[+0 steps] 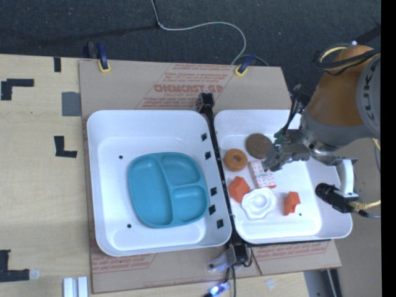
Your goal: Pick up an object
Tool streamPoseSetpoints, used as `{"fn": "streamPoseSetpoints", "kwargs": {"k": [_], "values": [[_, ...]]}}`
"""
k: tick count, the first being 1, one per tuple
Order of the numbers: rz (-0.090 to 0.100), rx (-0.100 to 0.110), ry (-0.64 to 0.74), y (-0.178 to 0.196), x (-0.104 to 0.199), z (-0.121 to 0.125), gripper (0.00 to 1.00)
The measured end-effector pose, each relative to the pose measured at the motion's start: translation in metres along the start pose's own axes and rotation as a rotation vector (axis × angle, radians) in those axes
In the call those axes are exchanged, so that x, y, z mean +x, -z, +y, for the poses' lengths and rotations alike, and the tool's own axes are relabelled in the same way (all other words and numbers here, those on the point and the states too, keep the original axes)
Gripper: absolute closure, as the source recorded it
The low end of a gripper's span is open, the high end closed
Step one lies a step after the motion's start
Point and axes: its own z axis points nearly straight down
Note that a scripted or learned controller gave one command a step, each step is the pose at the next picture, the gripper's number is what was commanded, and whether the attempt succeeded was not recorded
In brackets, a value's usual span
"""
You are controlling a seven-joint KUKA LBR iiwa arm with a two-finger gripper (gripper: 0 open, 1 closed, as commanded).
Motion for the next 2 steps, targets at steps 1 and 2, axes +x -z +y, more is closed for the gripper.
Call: {"fn": "streamPoseSetpoints", "kwargs": {"k": [1,2], "values": [[0.001,0.001,0.002,-0.01,0.058,0.0,1.0],[0.001,-0.001,0.002,0.0,0.116,-0.003,1.0]]}}
